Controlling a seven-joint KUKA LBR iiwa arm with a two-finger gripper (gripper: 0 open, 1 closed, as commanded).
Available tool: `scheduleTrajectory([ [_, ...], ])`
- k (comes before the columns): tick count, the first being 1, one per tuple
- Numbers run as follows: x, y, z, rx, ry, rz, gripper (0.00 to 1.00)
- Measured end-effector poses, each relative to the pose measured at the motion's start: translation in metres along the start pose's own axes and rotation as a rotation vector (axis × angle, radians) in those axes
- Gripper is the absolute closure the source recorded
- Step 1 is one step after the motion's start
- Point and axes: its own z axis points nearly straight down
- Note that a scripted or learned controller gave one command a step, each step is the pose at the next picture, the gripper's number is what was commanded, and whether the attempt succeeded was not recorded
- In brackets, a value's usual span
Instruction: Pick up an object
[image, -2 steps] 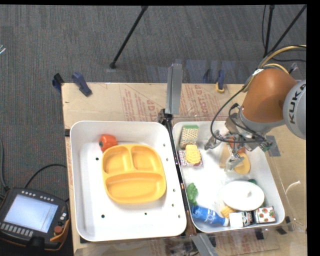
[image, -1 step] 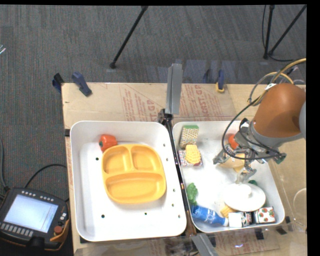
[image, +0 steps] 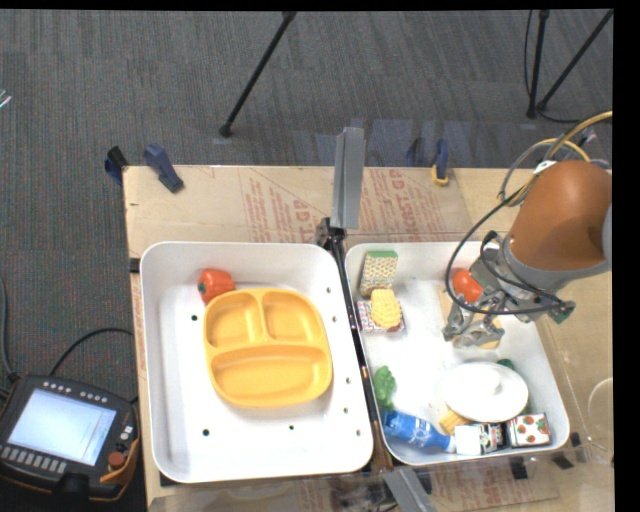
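I see the gripper (image: 474, 328) just above the white plate (image: 485, 391); can't tell its grip.

Yellow tray (image: 268, 350) — red pepper (image: 213, 283) — white bins (image: 160, 400), blue bottle (image: 415, 430).

Pretty evenly lit, looks like soft overhead light, nothing harsh. The two white bins (image: 160, 400) come out bright but not blown, and shadows under the yellow tray (image: 268, 345) are faint and short. The dark carpet (image: 120, 90) at the far side stays dim. Slight softness overall, kinda low-res and grainy, small packaging print on the near right is unreadable.
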Motion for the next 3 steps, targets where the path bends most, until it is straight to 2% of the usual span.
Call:
scheduleTrajectory([
  [1, 0.000, 0.000, 0.000, -0.001, 0.000, 0.000, 0.00],
  [2, -0.002, 0.000, -0.010, 0.001, -0.004, 0.002, 1.00],
  [3, -0.002, 0.000, -0.010, 0.000, -0.004, 0.002, 0.00],
])
